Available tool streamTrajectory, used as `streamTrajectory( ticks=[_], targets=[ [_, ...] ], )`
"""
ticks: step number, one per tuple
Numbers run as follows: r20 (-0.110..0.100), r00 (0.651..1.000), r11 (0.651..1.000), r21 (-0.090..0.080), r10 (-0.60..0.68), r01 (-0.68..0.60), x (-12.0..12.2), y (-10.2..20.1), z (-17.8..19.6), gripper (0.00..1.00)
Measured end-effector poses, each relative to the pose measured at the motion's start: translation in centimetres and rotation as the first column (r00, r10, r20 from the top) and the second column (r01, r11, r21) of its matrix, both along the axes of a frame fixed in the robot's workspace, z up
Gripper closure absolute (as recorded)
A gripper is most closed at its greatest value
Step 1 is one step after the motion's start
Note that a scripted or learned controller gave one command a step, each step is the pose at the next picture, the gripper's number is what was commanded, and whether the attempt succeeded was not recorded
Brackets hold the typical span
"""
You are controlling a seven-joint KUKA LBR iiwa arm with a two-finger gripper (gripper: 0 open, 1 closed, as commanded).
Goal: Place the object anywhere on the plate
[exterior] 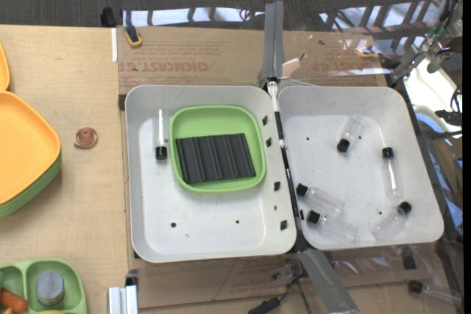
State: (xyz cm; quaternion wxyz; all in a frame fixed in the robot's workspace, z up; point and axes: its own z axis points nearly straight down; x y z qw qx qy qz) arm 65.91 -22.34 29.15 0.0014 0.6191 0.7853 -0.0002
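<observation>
A green square plate (pixel 181 123) lies in the upper middle of the left white bin (pixel 199 235). A black ribbed slab (pixel 215 158) rests flat on the plate, covering most of its floor. Just left of the plate, a clear vial with a black cap (pixel 160 136) lies on the bin floor. The right white bin (pixel 324 118) holds several more clear, black-capped vials, among them one near the top (pixel 350 134), one at the right (pixel 391 173) and one at the lower left (pixel 318 197).
A stack of orange plates (pixel 22 151) sits on the wooden bench at far left, with a small reddish knob (pixel 86 137) beside it. A green compartment tray (pixel 37 287) is at the bottom left corner. A metal frame (pixel 368 7) stands behind the right bin.
</observation>
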Motion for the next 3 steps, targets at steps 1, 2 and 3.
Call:
streamTrajectory(
  ticks=[1, 2, 3],
  targets=[
    [-0.001, 0.999, 0.999, 0.000, -0.042, 0.042, -0.02, -0.04, 0.96, 0.00],
    [-0.001, 0.993, 0.993, 0.001, -0.121, 0.121, -0.04, -0.08, 0.98, 0.00],
    [-0.002, 0.985, 0.985, 0.001, -0.172, 0.172, -0.06, -0.09, 1.23, 0.00]
  ],
)
